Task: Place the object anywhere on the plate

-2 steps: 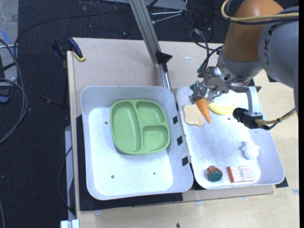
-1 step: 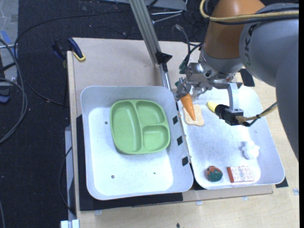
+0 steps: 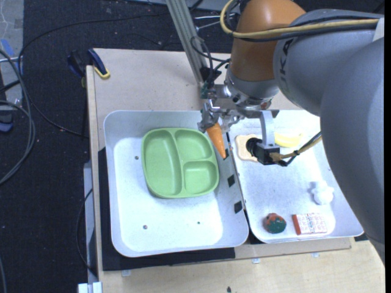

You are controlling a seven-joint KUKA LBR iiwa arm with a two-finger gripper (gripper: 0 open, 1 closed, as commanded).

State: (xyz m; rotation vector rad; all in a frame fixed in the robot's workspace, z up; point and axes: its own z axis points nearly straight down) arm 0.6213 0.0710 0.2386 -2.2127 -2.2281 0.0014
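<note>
A green divided plate (image 3: 180, 162) lies in the left white bin (image 3: 165, 224). My gripper (image 3: 214, 122) hangs over the plate's right rim, near the wall between the two bins. An orange carrot (image 3: 217, 141) hangs between its fingers, pointing down and to the right, with its lower tip over the plate's right edge. The gripper is shut on the carrot's upper end.
The right bin (image 3: 305, 182) holds a slice of toast (image 3: 245, 148), a yellow banana-like piece (image 3: 287, 140), a small white object (image 3: 322, 193), a green and orange round toy (image 3: 275, 223) and a red and white packet (image 3: 311, 223). The arm covers the right bin's upper part.
</note>
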